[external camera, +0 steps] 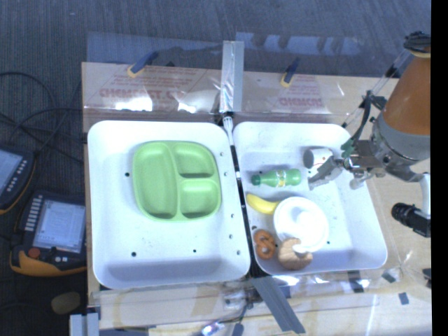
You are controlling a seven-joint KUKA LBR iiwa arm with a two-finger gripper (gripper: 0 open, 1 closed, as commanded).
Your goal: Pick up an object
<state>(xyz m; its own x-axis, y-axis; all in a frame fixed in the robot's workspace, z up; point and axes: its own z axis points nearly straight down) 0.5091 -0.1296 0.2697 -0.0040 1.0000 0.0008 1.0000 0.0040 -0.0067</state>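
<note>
- Gripper [330, 170] of the grey arm is seen toward the right of the frame, over the upper right part of the right shallow white bin [367, 233]. Whether it is set wide or narrow cannot be told, nor whether anything is held.
- An orange band [414, 96] is seen on the arm at the right edge of the frame, above and to the right of the gripper.
- A small white cup [313, 157] is found just left of the gripper, in the upper middle of the right bin. Whether the two touch cannot be told.
- A green plastic bottle [276, 179] is laid on its side below and left of the small white cup, lengthwise across the frame.
- A yellow banana [260, 204] is placed below the bottle, close to the left wall of the right bin.
- A round white bowl [301, 221] is set just right of the banana, in the lower middle of the right bin.
- A brown pretzel [264, 243] is seen in the lower left corner of the right bin.
- A tan rounded lump [292, 252] is seen just right of the pretzel, against the lower edge of the bowl.
- A light green divided plate [175, 180] with three compartments is seated flat in the left shallow white bin [105, 208], in the centre left of the frame, well apart from the gripper.
</note>
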